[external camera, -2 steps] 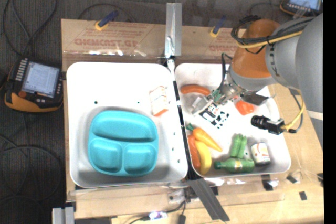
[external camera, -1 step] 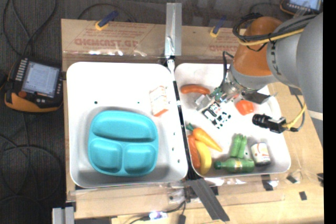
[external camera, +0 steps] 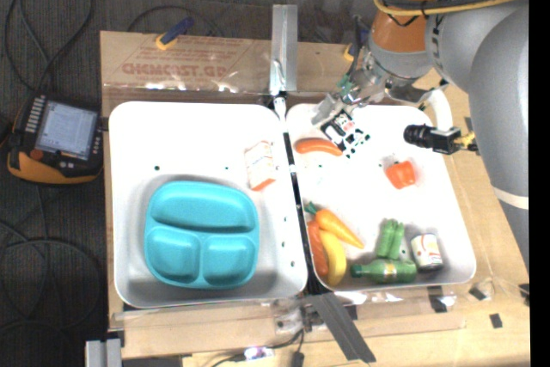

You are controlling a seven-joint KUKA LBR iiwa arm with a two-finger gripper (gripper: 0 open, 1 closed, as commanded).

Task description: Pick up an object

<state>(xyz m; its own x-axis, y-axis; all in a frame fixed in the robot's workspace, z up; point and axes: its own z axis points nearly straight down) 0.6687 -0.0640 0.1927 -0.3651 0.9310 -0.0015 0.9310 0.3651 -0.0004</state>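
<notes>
My gripper [external camera: 338, 121] hangs over the far left part of the right bin [external camera: 453, 211], just above and right of a curved orange-red sausage-shaped piece [external camera: 316, 147]. Nothing shows held in it. A red pepper [external camera: 400, 174] lies in the middle of the bin. Along the near edge are a carrot [external camera: 337, 226], a yellow banana [external camera: 333, 261], a green bottle [external camera: 385, 272], green pickles [external camera: 391, 237] and a small can [external camera: 425, 250]. In the left bin [external camera: 129, 176] sit a blue divided plate [external camera: 203, 233] and a small orange-and-white carton [external camera: 260, 165].
The grey arm [external camera: 481, 21] comes in from the upper right, over the bin's far right corner. A black fitting [external camera: 430, 136] sticks out by the right rim. A metal post [external camera: 284, 47] stands behind the divider. A control pendant [external camera: 56, 137] lies off to the left.
</notes>
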